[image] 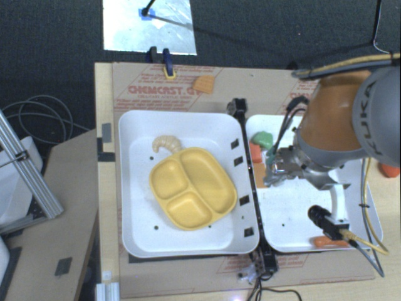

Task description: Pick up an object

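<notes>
My gripper (274, 170) hangs over the left part of the right bin (294, 231), just below a green object (262, 139) and a small orange-red object (256, 153) lying in that bin's upper left corner. The grey and orange arm (338, 124) covers much of the right bin. An orange carrot-like piece (330, 242) lies by the right bin's front edge. In the left bin (141, 231) sits a yellow divided plate (193, 187), with a pale beige curled object (166, 143) just behind it.
A black divider (247, 174) runs between the two bins. A small orange block (203, 84) and a blue-yellow clamp (166, 61) rest on the cardboard behind the bins. A black cable fitting (322, 218) hangs from the arm over the right bin.
</notes>
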Robot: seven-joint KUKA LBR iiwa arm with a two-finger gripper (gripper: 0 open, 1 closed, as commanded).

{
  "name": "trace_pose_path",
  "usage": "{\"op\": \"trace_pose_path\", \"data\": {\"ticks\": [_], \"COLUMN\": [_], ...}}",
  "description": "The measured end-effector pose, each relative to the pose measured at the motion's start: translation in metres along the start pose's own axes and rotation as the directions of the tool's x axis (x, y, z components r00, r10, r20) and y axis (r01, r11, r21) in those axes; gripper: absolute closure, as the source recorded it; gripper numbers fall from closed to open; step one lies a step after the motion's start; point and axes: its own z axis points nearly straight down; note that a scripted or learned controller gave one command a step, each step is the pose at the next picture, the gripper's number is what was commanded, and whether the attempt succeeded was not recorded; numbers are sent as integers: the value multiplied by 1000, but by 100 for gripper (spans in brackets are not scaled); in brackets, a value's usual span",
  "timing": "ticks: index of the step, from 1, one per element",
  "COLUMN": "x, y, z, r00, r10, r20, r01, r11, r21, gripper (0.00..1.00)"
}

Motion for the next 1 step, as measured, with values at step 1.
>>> {"op": "trace_pose_path", "data": {"ticks": [1], "x": [63], "y": [-18], "z": [32], "r00": [1000], "r10": [-2], "r20": [-1], "r01": [2], "r11": [1000], "r21": [0], "gripper": [100]}}
